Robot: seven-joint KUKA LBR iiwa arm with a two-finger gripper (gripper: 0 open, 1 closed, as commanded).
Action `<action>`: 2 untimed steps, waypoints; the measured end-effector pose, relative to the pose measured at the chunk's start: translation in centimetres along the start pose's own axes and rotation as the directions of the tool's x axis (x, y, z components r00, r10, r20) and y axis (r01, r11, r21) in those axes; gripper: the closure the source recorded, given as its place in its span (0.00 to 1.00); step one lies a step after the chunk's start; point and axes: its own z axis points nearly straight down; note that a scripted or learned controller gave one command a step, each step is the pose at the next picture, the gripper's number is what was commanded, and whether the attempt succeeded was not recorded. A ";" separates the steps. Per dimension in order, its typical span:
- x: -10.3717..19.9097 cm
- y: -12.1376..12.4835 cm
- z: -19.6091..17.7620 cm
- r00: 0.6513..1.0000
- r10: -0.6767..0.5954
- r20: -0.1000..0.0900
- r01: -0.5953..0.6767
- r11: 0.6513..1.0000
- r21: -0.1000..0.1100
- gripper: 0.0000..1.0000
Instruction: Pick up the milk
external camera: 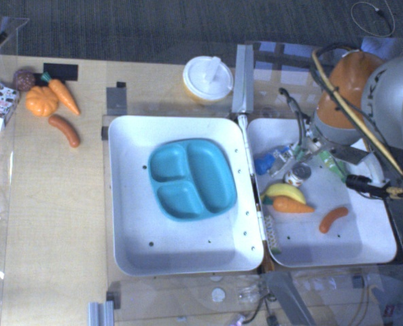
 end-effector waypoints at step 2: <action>-0.6 -2.3 1.0 0.975 0.224 -0.003 -0.223 0.975 0.005 1.00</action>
